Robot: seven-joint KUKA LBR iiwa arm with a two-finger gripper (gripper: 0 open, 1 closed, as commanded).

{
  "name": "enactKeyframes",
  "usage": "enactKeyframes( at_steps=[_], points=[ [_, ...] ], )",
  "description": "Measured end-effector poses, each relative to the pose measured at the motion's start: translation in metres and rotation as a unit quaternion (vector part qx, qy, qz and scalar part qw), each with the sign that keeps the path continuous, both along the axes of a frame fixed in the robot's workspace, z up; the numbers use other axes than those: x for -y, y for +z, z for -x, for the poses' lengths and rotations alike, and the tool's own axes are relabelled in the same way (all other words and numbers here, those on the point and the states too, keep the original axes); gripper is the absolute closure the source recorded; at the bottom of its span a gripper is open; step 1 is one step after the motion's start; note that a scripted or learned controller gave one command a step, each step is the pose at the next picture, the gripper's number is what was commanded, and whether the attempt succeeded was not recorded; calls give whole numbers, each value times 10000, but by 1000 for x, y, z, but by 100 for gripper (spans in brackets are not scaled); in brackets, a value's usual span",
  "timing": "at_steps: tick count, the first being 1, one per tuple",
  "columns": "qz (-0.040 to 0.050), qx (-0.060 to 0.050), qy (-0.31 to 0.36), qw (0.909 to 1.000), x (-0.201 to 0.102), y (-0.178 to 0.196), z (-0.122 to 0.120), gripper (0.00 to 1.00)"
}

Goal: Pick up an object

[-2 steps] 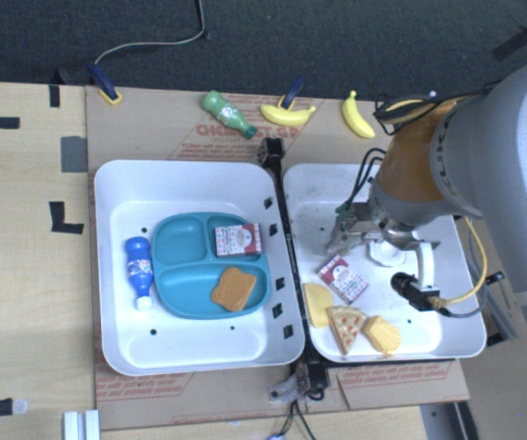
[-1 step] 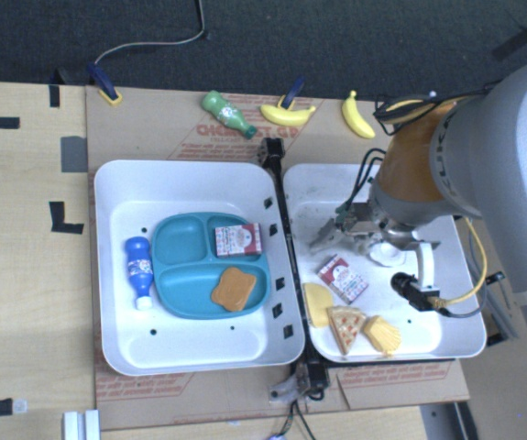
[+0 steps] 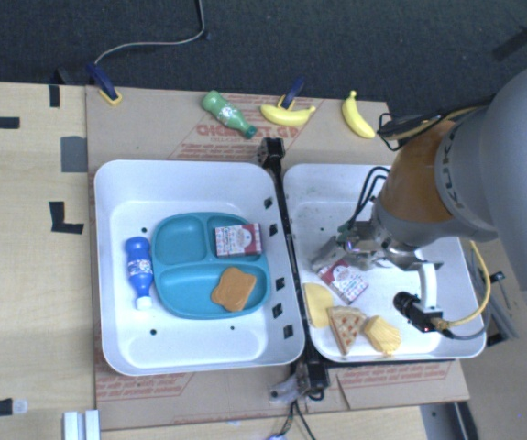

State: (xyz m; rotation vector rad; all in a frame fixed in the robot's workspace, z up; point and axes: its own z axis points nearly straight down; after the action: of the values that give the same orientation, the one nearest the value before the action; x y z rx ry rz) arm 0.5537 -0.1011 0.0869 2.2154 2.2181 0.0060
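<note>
Camera view: pincer [image 3: 344,253] low in right bin [image 3: 446,348], seemingly just above the packet [image 3: 345,281]; its state I cannot tell. Cheese [image 3: 317,302], pizza slice [image 3: 345,326] lie beside.

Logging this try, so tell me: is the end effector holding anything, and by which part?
Cannot be told. The end effector sits low in the right bin, just above the red-and-white packet.
</note>
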Motion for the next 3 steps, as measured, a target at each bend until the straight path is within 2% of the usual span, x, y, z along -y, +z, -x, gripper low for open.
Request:
enactKeyframes(
  at_steps=[1,2,3],
  points=[
    [12,2,-4,10000,1,10,0,100],
    [10,-1,-5,10000,1,9,0,0],
    [2,-25,-9,10000,-5,1,3,0]
  ],
)
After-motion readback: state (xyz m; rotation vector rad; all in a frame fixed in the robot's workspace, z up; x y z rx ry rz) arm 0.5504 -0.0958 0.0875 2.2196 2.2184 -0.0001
